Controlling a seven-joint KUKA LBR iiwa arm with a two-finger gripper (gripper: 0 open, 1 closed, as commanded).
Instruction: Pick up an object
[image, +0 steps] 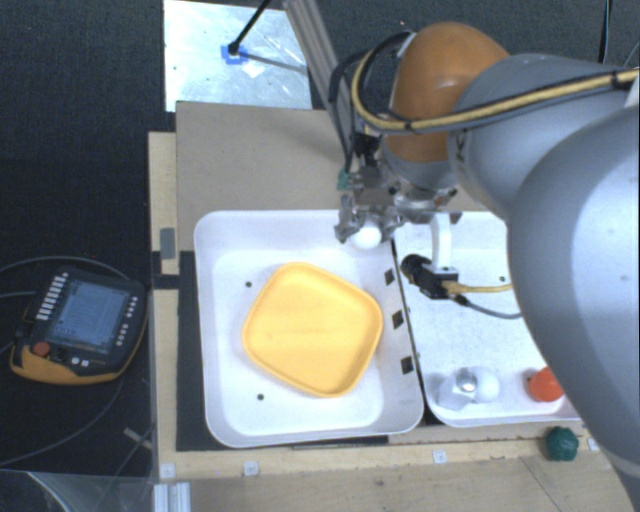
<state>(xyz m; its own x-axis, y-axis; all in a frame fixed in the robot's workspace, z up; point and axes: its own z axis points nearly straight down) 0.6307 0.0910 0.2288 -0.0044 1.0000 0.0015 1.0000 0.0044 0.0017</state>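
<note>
- We saw the claw (362, 222) hanging over the far right corner of the left bin (222, 300), close to the wall that bin shares with the right bin (470, 330).
- A small white ball (367, 237) sat right at the claw's tip; we could not tell whether it was pinched or merely lying under it, nor how wide the claw stood.
- Below and left of the claw, toward the near side, a yellow square plate (312, 328) lay flat in the left bin, apart from the ball.
- Further toward the near side and to the claw's right, a clear-and-white rounded thing (470, 386) and an orange ball (544, 384) rested in the right bin's near end.
- A dark green ball (561, 443) lay on the worktop (300, 462) just outside that bin's near edge.
- Far to the claw's left, a handheld control pendant (80, 330) lay off the worktop.
</note>
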